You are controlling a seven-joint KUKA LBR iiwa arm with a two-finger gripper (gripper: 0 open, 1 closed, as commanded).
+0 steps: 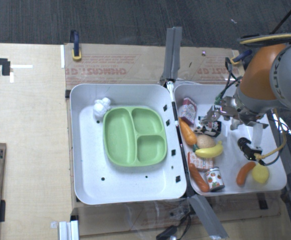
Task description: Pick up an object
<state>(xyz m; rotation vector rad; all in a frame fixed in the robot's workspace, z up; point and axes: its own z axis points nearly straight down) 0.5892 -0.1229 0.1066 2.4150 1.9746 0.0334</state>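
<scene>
Seen from above at a slant: two shallow white bins side by side on a pale wooden tabletop (25, 114). Left bin (85, 149): one green divided plate (134, 135) with three compartments, lying flat near the middle, and one small white object (101, 107) just beside the plate's upper left corner.

Right bin (275, 181): a crowd of toy food along the left wall. Counted: two carrots, one (187, 132) slanting near the top of the pile and one (198, 179) slanting at the bottom; one yellow banana (209, 150) between them; one tan rounded piece (204, 141) touching the banana's upper edge; one red-labelled can (215, 179) on its side just beside the lower carrot; one red-and-white packet (188, 109) at the top. Well apart, in the lower right corner: one orange sausage-shaped piece (244, 173) touching one yellow lemon-like piece (260, 174).

One arm (265, 79), grey with an orange band, reaching in from the right above the right bin. Hand (209, 125) low over the upper part of the pile, beside a black-and-white item (211, 129) near the top carrot. Cannot tell how far open the hand is, nor whether anything sits between its fingers.

On the tabletop outside the bins: one blue-and-yellow clamp (75, 45) behind the left bin.
</scene>
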